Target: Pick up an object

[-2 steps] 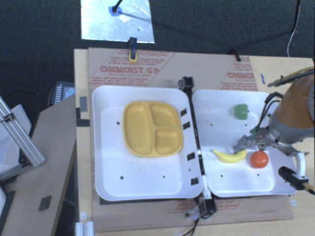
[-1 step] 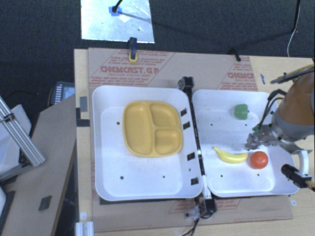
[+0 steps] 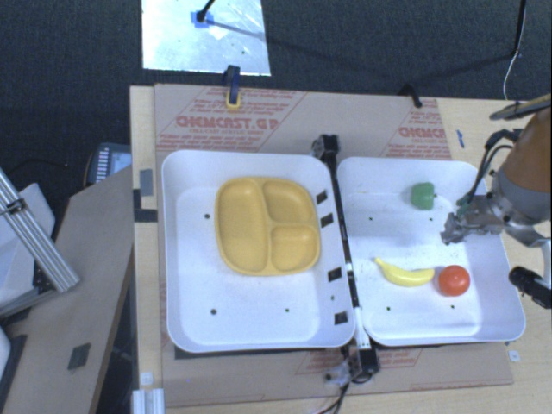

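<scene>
In the right bin [image 3: 405, 317] lie a yellow banana [image 3: 405, 273], a red-orange tomato [image 3: 454, 279] just right of it, and a small green pepper-like object [image 3: 422, 196] toward the back. My gripper [image 3: 455, 230] hangs low over the right side of this bin, between the green object and the tomato, a little above the tomato and touching neither. Nothing shows between its tips.
The left bin [image 3: 194, 309] holds a yellow divided plate [image 3: 266, 225]. A black divider strip [image 3: 338, 240] runs between the bins. Cardboard [image 3: 259, 119] lies under both bins, with a yellow clamp [image 3: 233, 89] at its back edge.
</scene>
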Motion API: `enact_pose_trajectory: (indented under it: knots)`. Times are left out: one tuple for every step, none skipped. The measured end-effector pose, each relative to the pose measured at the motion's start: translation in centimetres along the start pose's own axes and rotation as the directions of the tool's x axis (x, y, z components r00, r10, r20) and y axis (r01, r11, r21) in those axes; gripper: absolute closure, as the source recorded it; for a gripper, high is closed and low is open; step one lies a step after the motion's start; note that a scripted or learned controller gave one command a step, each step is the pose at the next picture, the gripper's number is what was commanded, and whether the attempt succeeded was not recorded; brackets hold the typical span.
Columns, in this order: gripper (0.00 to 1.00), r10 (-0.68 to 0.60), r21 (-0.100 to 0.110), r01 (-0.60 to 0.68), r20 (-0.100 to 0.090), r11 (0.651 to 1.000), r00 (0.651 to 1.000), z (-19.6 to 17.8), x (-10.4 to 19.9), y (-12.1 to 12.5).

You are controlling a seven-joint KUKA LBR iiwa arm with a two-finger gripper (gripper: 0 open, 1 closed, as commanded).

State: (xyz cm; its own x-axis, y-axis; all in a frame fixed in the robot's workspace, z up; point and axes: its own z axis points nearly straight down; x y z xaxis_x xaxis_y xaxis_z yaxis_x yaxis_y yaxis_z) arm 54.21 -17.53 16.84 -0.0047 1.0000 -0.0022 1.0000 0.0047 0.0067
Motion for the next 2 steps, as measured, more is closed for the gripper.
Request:
enact_pose_trajectory:
  knots:
    - [1.00, -0.001, -0.001, 0.001, 0.000, 1.000, 1.000, -6.21, 0.64, 0.09]
    - [1.00, 0.000, 0.004, 0.000, -0.001, 1.000, 1.000, -6.07, 0.63, 0.19]
